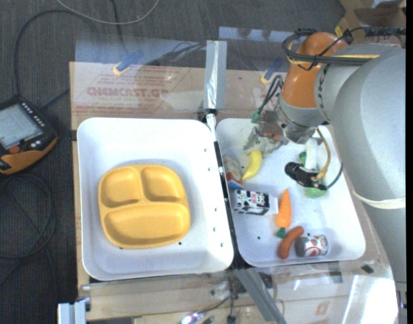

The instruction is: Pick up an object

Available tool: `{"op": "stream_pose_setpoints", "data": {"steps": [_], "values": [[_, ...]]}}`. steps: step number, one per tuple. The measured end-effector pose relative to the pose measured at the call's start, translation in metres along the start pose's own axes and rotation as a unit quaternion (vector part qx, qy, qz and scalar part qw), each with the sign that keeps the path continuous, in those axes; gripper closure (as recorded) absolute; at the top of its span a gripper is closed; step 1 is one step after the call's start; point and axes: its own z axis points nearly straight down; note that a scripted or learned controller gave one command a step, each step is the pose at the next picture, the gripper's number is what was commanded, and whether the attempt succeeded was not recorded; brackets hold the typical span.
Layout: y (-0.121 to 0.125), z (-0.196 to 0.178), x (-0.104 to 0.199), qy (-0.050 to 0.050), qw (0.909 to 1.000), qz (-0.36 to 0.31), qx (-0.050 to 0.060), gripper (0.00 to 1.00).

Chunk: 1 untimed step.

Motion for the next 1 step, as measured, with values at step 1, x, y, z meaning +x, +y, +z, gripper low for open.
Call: {"op": "stream_pose_setpoints", "data": {"steps": [1], "values": [[-0.0048,-0.0754,0.0401,0.004,0.9996,-0.028,-0.004,1.0]]}}
